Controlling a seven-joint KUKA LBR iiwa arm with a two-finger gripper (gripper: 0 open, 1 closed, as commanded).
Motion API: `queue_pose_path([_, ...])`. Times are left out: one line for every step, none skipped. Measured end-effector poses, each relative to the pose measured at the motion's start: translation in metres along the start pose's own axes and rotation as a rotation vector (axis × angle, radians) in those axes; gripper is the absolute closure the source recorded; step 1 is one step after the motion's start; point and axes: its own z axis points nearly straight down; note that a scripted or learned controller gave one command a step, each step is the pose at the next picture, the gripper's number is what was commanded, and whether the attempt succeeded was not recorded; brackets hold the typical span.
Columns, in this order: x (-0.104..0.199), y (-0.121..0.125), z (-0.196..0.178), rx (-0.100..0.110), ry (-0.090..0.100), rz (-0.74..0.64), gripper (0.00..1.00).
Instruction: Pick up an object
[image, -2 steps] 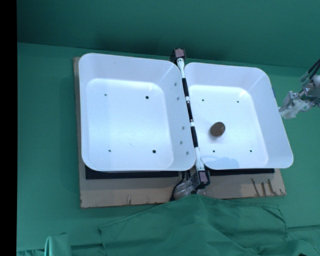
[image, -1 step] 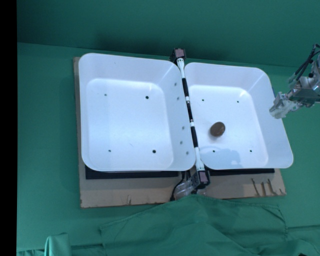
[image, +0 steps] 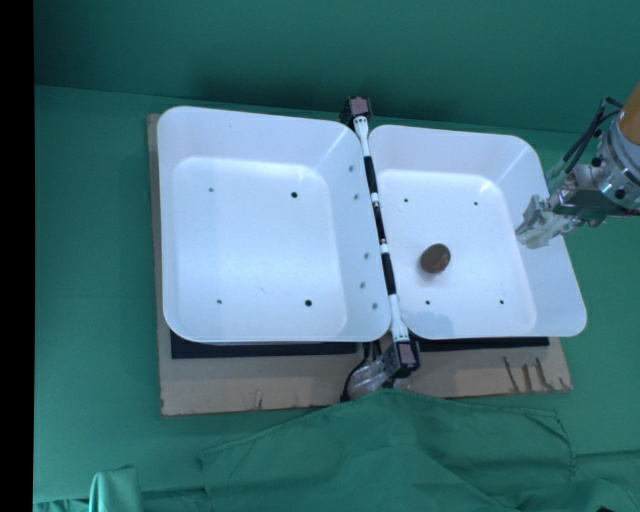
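Bench: green cloth over the whole surface, with a loose fold of the same cloth (image: 400, 450) bunched up along the near edge
Board: a flat brown cardboard sheet (image: 250, 395) lies under both bins, its near edge ragged
Left bin: shallow white tray (image: 190, 140) with rounded corners and a few small dark holes in its floor
Right bin: matching white tray (image: 560, 300) just beside the left one, their inner rims almost touching
Divider: a thin black and white rod (image: 377, 215) runs from far to near along the seam between the two bins, ending in a dark fitting at each end
Object: one small round brown lump (image: 435, 258) on the floor of the right bin, left of its middle and somewhat toward the near side, close to the divider but not touching it
Arm: enters from the right, grey with an orange band (image: 632, 105) at the top right corner, dark cables beside the wrist
Gripper: pale metal tool (image: 535, 225) hanging over the right edge of the right bin, pointing left and down toward the floor
Gripper state: nothing sits between the fingers; whether they are spread or closed cannot be made out at this angle
Gap: the gripper is well apart from the brown lump, which lies to its left and slightly nearer
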Motion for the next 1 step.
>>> queue_pose_path([0.0264, 0.0477, -0.038, -0.009, -0.003, 0.0, 1.0])
